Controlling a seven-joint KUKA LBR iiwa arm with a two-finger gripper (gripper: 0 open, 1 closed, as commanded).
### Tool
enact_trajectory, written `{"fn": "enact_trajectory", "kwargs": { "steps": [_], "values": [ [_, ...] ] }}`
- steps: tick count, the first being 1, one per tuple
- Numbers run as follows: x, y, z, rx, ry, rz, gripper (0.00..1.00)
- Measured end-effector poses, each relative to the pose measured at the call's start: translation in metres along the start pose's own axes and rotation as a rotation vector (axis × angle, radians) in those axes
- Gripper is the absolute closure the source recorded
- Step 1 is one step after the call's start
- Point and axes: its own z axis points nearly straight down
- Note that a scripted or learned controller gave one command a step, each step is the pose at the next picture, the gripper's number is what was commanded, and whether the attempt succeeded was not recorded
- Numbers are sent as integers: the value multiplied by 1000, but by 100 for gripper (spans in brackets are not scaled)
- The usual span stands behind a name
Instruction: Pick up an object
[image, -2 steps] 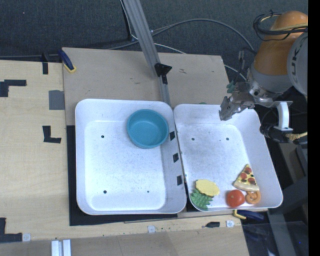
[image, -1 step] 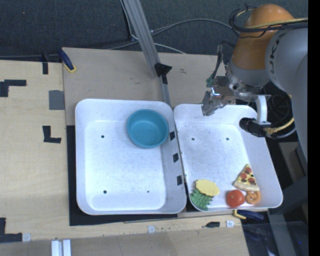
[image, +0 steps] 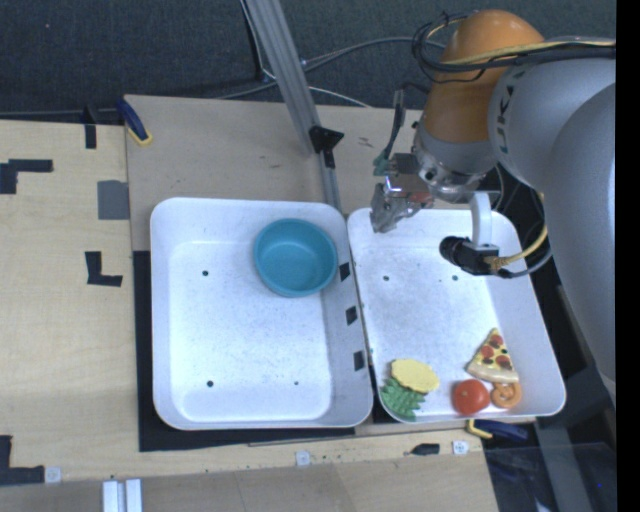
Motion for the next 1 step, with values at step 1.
{"fn": "enact_trajectory", "kwargs": {
  "steps": [1],
  "values": [
    [47,0,10,0,0,0,100]
  ]
}}
